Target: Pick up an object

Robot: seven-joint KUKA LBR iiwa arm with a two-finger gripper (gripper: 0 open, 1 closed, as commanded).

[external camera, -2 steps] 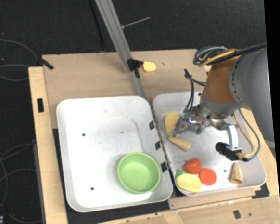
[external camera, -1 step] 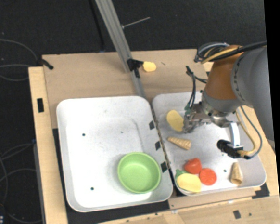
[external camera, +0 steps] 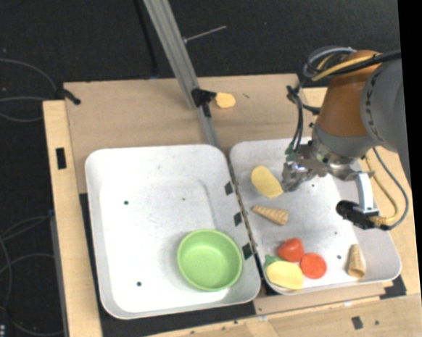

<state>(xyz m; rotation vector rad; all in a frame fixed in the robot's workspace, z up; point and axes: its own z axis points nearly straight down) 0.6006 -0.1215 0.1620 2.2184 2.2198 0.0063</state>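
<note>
A: Right bin [external camera: 365,272], near edge?
B: Yellow lemon-like piece [external camera: 285,274], two red balls [external camera: 302,258], a cone [external camera: 356,260].
A: Farther in?
B: A second cone [external camera: 270,213], then a yellow block [external camera: 266,181] by the bin's left wall, gripper [external camera: 291,176] just beside it; jaws' state unreadable.

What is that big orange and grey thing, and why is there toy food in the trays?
That is a robot arm. It reaches in from the right, and a camera above the bench looks down on it. Its gripper hangs over the right bin, beside a yellow piece. I can't tell if it holds anything. That bin also has two cones, two red balls and a yellow lemon shape. The left bin holds a green bowl.
</note>
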